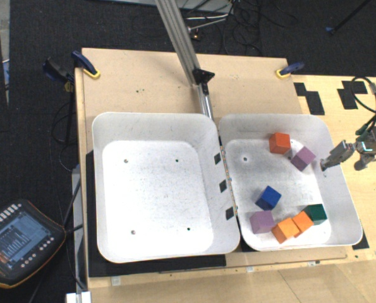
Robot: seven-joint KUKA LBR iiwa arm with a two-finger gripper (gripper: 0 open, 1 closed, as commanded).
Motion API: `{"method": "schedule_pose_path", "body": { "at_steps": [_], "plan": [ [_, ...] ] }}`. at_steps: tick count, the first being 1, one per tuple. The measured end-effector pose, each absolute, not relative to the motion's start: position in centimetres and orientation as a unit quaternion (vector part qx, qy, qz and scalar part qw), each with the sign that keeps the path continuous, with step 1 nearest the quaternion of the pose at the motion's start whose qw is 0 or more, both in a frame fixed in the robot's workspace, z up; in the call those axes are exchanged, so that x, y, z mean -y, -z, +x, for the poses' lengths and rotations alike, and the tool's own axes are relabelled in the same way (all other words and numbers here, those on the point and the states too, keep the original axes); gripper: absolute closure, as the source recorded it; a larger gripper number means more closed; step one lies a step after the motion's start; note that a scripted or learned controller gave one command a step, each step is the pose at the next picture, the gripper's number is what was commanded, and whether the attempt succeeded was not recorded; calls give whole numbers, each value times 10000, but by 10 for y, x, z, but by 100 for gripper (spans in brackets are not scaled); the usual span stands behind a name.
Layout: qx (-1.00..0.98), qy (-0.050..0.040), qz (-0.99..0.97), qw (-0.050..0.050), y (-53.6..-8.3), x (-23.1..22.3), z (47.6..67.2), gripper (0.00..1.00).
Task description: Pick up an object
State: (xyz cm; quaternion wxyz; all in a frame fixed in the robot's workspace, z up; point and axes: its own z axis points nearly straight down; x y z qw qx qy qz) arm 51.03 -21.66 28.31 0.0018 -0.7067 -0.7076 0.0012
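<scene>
Gripper point(352, 155) sits at the right edge of the scene, over the right rim of the right bin point(339, 169); one dark finger points left toward the bin interior, a second part shows to its right, with a gap between them and nothing in it, so the jaws read as released and holding nothing. All candidate objects lie in the right bin: an orange cube point(279, 142) at the far side, a pale purple block point(303, 158) just beside it to the right and nearest the gripper, a blue cube point(268, 197) alone mid-bin, and a near-side cluster of a second purple block point(261, 221), a second orange block point(287, 228) and a green cube point(315, 214). The left bin point(112, 137) holds none of them. Judgement: approach stage, grasp not yet begun. Best target looks like the blue cube, since it stands well apart from its neighbours and leaves room for both fingers. The pale purple block is closer but nearly touches the orange cube, so a finger could land on the neighbour or push both. The near cluster is packed; avoid it. Advice: centre over the chosen block, turn the fingers square to two flat faces, descend fully before closing, lift straight. Risk: a block tilted or near the bin wall may slip out sideways.
</scene>
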Motion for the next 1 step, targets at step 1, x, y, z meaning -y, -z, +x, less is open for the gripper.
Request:
{"method": "schedule_pose_path", "body": {
  "at_steps": [1],
  "plan": [
    [7076,-1,-7066,-3,-285,216,511,0]
  ]
}}
